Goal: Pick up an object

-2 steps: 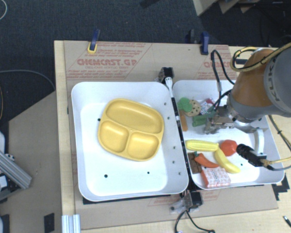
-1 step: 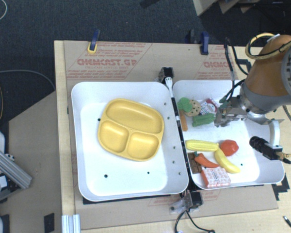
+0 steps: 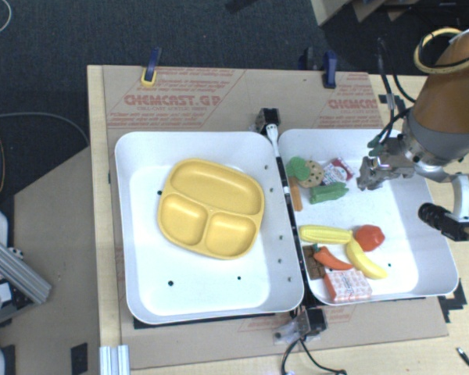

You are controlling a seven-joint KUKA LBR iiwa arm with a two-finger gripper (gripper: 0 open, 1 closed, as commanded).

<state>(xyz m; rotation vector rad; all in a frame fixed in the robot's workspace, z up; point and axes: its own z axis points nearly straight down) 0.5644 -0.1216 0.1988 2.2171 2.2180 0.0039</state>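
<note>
Overhead, we see two white bins side by side on a bench. Our arm [image 3: 445, 100] reaches in from the right over the right bin [image 3: 422, 283], wrist bent downward, its jaws hanging near that bin's far right part; we cannot tell whether they are spread or pressed together. Nearest lies a green piece [image 3: 328, 193], just left of the jaws, its long axis roughly left-right. A yellow tray [image 3: 209, 207] sits in the left bin [image 3: 141, 272].

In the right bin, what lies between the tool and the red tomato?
In the camera view, bare white bin floor separates the tool from the tomato.
</note>
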